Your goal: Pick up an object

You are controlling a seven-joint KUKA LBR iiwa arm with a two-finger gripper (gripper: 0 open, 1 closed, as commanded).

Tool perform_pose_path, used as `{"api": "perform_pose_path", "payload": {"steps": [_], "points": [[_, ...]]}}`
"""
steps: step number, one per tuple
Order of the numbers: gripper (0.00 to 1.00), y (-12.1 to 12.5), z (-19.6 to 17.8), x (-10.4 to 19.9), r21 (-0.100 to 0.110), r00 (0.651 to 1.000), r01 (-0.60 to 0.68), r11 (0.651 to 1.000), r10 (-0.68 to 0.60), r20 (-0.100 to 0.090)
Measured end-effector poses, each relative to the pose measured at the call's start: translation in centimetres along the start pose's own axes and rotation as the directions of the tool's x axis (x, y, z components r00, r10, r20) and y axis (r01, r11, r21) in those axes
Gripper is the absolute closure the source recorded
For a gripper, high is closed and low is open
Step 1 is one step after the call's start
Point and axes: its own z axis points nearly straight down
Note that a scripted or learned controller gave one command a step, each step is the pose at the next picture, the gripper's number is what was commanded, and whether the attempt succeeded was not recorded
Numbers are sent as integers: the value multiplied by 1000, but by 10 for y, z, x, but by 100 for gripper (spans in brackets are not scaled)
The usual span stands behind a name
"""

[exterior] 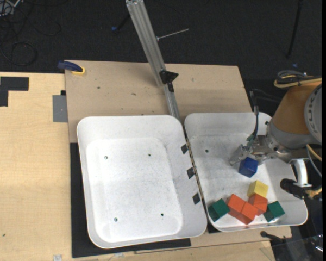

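Dark floor with loose cables surrounds a plywood worktop [152, 86] carrying two shallow white bins side by side; an aluminium extrusion post [149, 39] leans in from the back edge above the seam between them. We note the left bin [98, 222] has nothing but a few dark specks on its floor.

All candidate objects sit in the right bin [214, 129]. A blue cube [248, 167] lies alone near the bin's middle, tilted on an edge or corner as far as we can judge. Near the front wall we see a cluster: a yellow cube [258, 188], an orange-red block [243, 207] touching a second orange piece beside it, a green block [219, 209] on the left and another green block [274, 211] on the right.

The arm enters from the right, and the gripper [249, 152] hangs directly over the blue cube, its tip just above or touching the cube's top. We cannot tell from this angle whether the jaws are apart or together, nor whether the cube sits between them.

Risks, as we judge them: the cube's tilt could let it twist or squirt out when the jaws close. An off-centre descent would push it across the bin floor instead of seizing it. A lift with a corner-only hold would probably drop it.
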Motion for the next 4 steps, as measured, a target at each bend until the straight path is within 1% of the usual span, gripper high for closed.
{"api": "perform_pose_path", "payload": {"steps": [1, 2, 3, 4], "points": [[100, 0, -10, -1, 1, 1000, -3, 1000, 3, 0], [100, 0, -62, -11, -3, 1000, -1, 1000, 1, 2], [100, 1, -121, -3, -5, 1000, 2, 1000, -2, 2], [100, 1, -146, -4, -2, 1000, 1, 1000, -1, 1]]}}
